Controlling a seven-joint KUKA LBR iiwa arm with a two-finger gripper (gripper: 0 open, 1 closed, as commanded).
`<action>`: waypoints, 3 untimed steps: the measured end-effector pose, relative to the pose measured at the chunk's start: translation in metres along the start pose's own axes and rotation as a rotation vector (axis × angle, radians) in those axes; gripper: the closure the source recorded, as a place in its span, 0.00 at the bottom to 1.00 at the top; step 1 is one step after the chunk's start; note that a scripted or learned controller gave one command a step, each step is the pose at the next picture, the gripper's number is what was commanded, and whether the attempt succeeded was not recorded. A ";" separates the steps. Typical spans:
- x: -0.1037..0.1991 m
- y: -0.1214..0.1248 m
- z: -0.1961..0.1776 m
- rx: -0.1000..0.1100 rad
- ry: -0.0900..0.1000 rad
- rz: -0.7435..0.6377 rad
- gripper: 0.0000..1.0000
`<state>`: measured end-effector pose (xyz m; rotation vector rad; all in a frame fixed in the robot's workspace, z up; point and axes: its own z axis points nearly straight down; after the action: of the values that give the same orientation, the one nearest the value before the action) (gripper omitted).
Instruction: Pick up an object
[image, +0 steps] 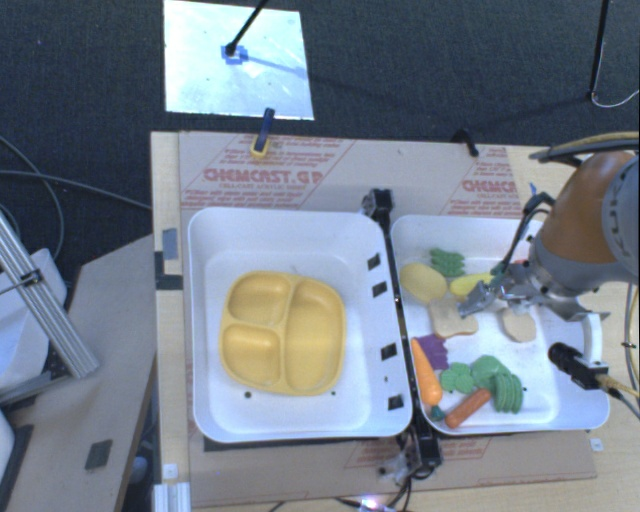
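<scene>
The right bin (575, 405) holds several toy foods. A yellow lump (423, 282) lies next to a green leafy piece (447, 262) and a yellow banana-like piece (468, 284). Below them are a beige bread slice (452, 322) and a beige round piece (519, 326). At the front lie a purple piece (432, 350), an orange carrot (426, 378), green vegetables (497, 380) and a red-orange carrot (467, 407). My gripper (478, 299) hangs low over the gap between the banana-like piece and the bread slice. Nothing can be seen held in it.
The left bin (220, 240) holds a yellow divided plate (285, 332). A black divider with clips (392, 300) separates the bins. The arm's orange band (590, 212) and a black fitting (575, 365) overhang the right bin's right side.
</scene>
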<state>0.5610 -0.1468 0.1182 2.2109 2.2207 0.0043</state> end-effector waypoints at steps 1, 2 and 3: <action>0.047 -0.060 0.033 0.004 0.004 0.005 0.00; 0.059 -0.050 0.031 -0.002 -0.006 0.004 0.00; 0.059 -0.068 0.029 -0.019 -0.008 0.011 0.00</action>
<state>0.4926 -0.0878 0.0890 2.2100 2.1954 0.0164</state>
